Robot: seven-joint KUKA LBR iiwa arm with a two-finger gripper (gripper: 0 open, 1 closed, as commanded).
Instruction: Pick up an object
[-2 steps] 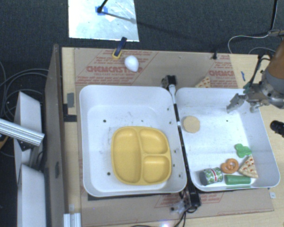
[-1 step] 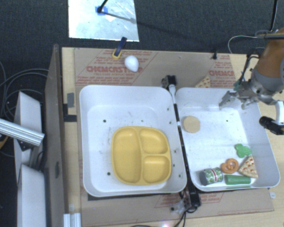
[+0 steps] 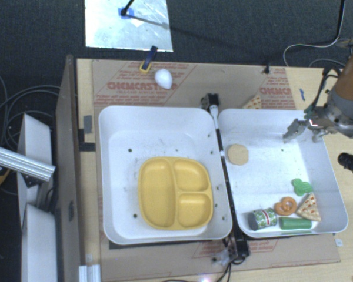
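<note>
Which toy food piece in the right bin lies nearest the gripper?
The tan round cookie, alone near the right bin's left wall. The others, can, pretzel, pizza slice and green pieces, cluster at the front edge, farther from the gripper.

The bench (image 3: 182,78), covered with brown printed cardboard, carried two shallow white bins side by side, the left bin (image 3: 115,151) and the right bin (image 3: 329,175), touching along their inner edges, while a white egg-like ball (image 3: 163,78) and a small yellow-and-blue item (image 3: 147,60) lay behind the left bin.
</note>
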